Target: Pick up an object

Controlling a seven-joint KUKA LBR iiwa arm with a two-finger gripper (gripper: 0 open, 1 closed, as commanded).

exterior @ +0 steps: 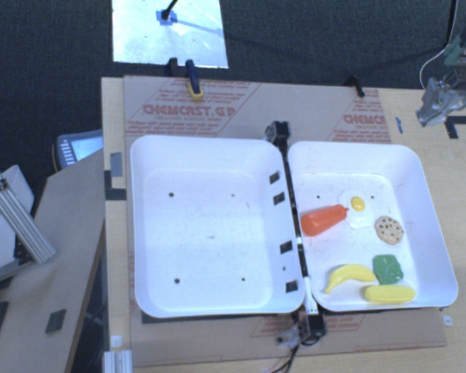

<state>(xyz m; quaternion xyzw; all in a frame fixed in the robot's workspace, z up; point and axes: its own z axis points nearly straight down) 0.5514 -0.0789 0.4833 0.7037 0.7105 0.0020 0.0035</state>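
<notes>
Two white bins are seen side by side on the table [241,99]. The left bin [210,228] and the right bin [415,169] touch at the middle. In the right bin six toy foods are counted: one orange carrot [323,220], one fried egg [357,206], one round cookie [388,229], one yellow banana [349,276], one green pepper [387,267] and one yellow corn cob [389,293]. The jaws [444,103] are seen at the upper right, outside the bins; their state cannot be told.

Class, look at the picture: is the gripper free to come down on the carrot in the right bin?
Probably yes. The carrot lies uncovered, apart from the fried egg, though near the bin's left wall; the gripper hangs above.
</notes>
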